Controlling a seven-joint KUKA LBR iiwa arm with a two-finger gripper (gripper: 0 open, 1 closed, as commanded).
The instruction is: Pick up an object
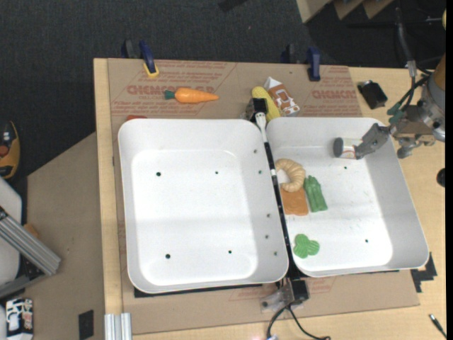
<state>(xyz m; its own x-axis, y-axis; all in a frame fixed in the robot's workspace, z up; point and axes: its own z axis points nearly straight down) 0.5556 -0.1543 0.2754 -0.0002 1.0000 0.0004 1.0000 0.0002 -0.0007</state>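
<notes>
While the arm is reaching in from 3 o'clock, the hand (347, 148) is hanging low over the right bin (396, 218); I cannot tell if it is gripping anything. Toys are sitting at the bin's 9 o'clock side: a tan ring (291, 172), an orange block (294, 202), a green stick (315, 194). They are bunching by the wall, maybe because the bin is sloping.

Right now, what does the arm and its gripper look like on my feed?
The gripper is grey metal: slim, dark-grey fingers, one ending in a small rounded grey tip. Behind them sits a blocky grey wrist with pale metallic parts. Thin dark cables, one looking greenish, loop up from the wrist toward the upper right. No markings are readable at this size.
</notes>
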